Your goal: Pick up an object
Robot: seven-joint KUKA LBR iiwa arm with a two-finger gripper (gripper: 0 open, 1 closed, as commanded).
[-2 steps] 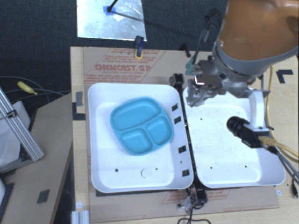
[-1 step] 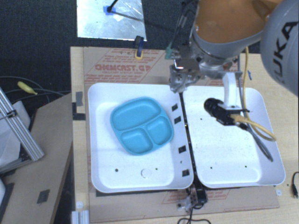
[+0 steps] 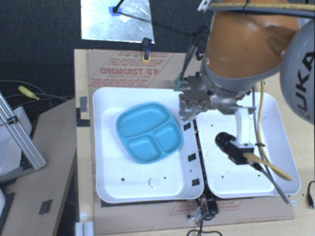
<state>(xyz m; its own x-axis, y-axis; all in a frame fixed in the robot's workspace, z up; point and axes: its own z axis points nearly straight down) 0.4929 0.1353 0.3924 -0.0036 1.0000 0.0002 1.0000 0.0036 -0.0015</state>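
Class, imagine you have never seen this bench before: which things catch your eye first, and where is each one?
First comes the blue divided plate, lying in the left bin. Next is the arm's orange band, looming large at the upper right above both bins. Below it the gripper hangs near the divide between the bins, beside the plate's right edge.

A light blue three-compartment plastic plate (image 3: 148,132) lies flat, face up, in the left white bin (image 3: 106,146), toward its 12 o'clock edge.
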